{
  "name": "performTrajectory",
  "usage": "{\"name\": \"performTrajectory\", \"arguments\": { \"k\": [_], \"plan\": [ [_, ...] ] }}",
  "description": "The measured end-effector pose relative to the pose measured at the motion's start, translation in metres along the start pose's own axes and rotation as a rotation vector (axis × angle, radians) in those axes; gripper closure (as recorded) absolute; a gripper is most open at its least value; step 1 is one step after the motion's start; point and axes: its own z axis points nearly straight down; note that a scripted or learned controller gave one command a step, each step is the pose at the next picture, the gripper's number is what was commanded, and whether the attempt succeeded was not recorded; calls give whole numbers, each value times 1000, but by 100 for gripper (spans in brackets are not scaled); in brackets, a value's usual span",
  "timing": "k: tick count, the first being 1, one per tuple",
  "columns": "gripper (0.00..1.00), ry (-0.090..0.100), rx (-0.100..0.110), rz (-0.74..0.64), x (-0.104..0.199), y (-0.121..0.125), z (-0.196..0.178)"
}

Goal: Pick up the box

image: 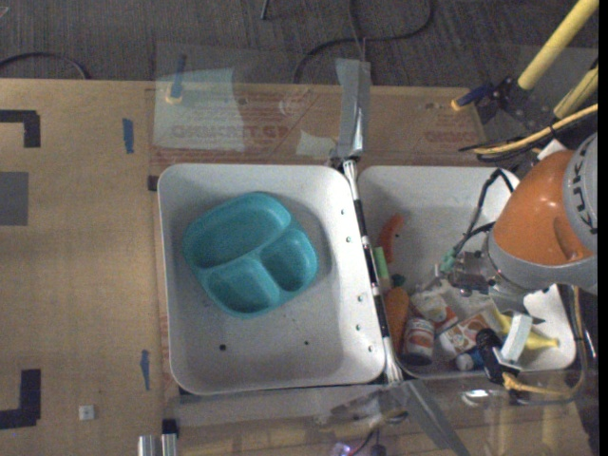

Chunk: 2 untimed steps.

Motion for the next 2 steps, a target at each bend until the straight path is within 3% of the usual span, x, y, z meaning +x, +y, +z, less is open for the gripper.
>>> {"name": "performTrajectory", "arguments": {
  "k": [1,2],
  "plan": [
    [0,6,26,104,5,13,14],
    [100,3,15,106,3,16,3]
  ]
}}
